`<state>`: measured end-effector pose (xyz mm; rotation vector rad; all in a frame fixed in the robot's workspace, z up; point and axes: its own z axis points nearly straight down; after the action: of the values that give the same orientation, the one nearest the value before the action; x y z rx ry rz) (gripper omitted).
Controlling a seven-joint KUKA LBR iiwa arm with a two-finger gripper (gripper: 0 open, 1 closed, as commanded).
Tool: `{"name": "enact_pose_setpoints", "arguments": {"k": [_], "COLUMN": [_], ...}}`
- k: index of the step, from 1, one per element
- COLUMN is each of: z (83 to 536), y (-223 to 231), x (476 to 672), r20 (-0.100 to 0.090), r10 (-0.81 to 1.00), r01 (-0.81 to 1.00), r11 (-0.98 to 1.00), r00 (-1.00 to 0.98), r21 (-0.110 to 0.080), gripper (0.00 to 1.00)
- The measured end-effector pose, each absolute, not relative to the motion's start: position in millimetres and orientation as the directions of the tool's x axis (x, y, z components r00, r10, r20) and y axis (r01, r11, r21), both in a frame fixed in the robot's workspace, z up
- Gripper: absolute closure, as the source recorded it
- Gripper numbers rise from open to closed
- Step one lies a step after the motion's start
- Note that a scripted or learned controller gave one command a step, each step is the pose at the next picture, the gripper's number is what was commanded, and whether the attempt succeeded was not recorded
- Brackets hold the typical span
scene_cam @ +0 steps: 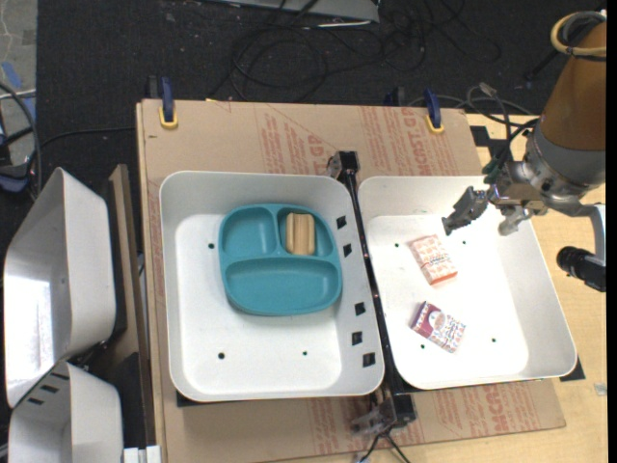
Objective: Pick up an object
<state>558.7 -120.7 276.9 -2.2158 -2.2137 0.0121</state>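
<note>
Two small packets lie in the right bin (pixel 540 355): a pale pink and white one (pixel 432 258) near its middle, and a dark red one (pixel 439 326) closer to the front. My gripper (pixel 487 210) hovers over the bin's back right part, up and to the right of the pink packet and apart from it. Its two fingers stand spread, one dark finger (pixel 465 210) on the left, a lighter one on the right, with nothing between them.
The left bin (pixel 193 355) holds a teal compartment tray (pixel 280 260) with a tan wooden block (pixel 301 233) in its back right compartment. A black divider (pixel 362 258) runs between the bins. The arm's orange band (pixel 578 75) rises at the right edge. Cables lie behind the bench.
</note>
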Motion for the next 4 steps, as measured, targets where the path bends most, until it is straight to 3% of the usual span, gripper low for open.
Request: {"name": "enact_pose_setpoints", "arguments": {"k": [1,3,4], "z": [283.1,177.8,126.8], "y": [-120.3,-134.4,-135.1], "x": [560.6,558.5,568.8], "r20": [0.000,0.000,0.000], "r10": [1.000,1.000,1.000], "r01": [1.000,1.000,1.000], "r11": [0.001,-0.002,-0.001], "r00": [-0.001,0.002,0.001], "r21": [-0.001,-0.003,-0.001], "gripper": [0.00,0.00,0.00]}}
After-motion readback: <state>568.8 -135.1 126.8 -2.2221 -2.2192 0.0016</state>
